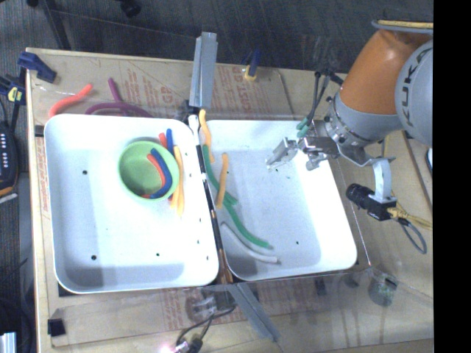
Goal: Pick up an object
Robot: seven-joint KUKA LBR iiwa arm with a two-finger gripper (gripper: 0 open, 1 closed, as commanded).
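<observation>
While the tool [298, 155] is held spread and unladen over the right bin [324, 226], slender flexible green strips [234, 210] are laid lengthwise, slanting toward its near edge.

An orange strip [70, 100] and a purple cord [118, 107] lie on the desk [294, 94] behind the left bin. A blue clamp [35, 66] sits at the desk's far left corner.

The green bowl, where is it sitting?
The green bowl sits in the left white bin, toward its upper middle, with red, blue and orange sticks resting in and beside it.
</observation>
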